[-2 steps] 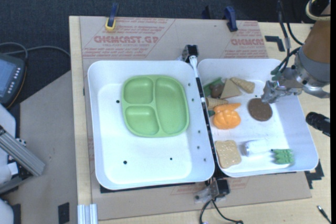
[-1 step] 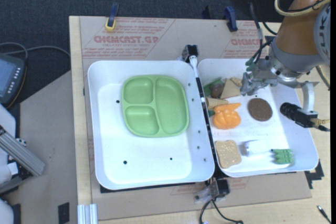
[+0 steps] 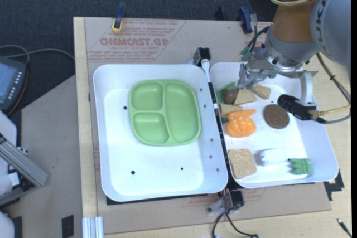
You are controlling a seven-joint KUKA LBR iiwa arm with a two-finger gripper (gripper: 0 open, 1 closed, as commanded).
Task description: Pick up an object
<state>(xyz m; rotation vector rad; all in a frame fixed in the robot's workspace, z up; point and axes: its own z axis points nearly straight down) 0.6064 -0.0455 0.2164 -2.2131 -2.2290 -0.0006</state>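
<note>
Hovering at 11 o'clock of the right bin [image 3: 315,145], the gripper [image 3: 247,79] points down over a cluster of small items. Jaw state: can't tell from this angle, the wrist hides the tips. Nothing visibly held.

The arm [image 3: 304,14] comes in from 1 o'clock, with its orange band above the wrist.

Right bin contents, candidates for the pick:
- tan wedge [image 3: 260,92], just beside the gripper at its 4 o'clock; can't tell whether they touch
- brown wedge [image 3: 231,97], just beside the gripper at its 7 o'clock, by the bin's left wall
- green leafy piece [image 3: 225,88], at 11 o'clock of the brown wedge, tight against the same wall
- orange toy [image 3: 240,124], near bin centre-left, at 6 o'clock from the gripper and apart from it
- brown disc [image 3: 276,117], flat, at 3 o'clock of the orange toy with a small gap
- bread slice [image 3: 242,163], flat, at the bin's 7 o'clock corner
- white piece [image 3: 268,158] and green block [image 3: 300,166], along the 5 o'clock edge, the white one just beside the bread slice

The left bin [image 3: 103,120] holds one green divided plate [image 3: 165,112], lying flat, slightly toward 12 o'clock of centre and well apart from the gripper.

Both bins sit side by side, walls touching, on a cardboard sheet [image 3: 139,39]. A blue-and-yellow clamp [image 3: 118,19] is at the sheet's 11 o'clock edge.
</note>
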